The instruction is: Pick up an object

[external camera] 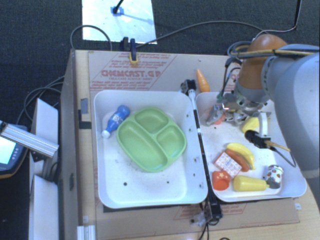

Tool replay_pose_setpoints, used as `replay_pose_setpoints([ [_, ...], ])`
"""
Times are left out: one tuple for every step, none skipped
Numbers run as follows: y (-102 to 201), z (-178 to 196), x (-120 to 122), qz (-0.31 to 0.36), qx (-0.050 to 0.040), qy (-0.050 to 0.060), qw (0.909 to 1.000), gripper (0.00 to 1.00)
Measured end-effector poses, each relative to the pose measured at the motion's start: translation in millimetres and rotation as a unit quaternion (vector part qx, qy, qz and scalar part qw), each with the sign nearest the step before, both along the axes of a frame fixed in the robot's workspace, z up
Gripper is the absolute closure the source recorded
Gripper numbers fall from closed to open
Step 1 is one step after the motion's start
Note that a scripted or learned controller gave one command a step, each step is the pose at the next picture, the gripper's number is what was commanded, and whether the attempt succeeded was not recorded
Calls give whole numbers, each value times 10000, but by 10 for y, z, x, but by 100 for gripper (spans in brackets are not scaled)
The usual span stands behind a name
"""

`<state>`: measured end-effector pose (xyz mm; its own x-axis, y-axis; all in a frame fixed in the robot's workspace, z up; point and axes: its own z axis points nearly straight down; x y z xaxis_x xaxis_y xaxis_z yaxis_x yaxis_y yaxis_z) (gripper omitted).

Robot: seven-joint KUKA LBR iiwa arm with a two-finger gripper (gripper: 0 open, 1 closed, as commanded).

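End effector was low in the right bin, near that bin's far-left corner, hanging from the grey arm that came in from the right edge. Fingers were blurred against the bin floor; couldn't tell how wide they stood or if anything was between them.

Right bin contents, all toward its near half: banana mid-bin, orange-red sausage-like piece touching it on the near side, red-and-white patterned block just left of that, red tomato-like piece at the near-left corner, yellow piece beside it along the near edge, small grey-white toy at the near-right corner. Another yellow object sat mid-bin just right of the end effector, partly hidden by the wrist.

Left bin: green divided plate in the centre, tilted diagonal; blue-and-white bottle lying just off the plate's far-left rim.

Orange carrot-shaped thing rested on the counter just beyond the far edge where the two bins meet.
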<state>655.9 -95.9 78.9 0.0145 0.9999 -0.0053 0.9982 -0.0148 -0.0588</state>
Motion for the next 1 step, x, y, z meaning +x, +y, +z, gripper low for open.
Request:
replay_pose_setpoints([
  [4,0,0,1,-2,0,10000,0],
])
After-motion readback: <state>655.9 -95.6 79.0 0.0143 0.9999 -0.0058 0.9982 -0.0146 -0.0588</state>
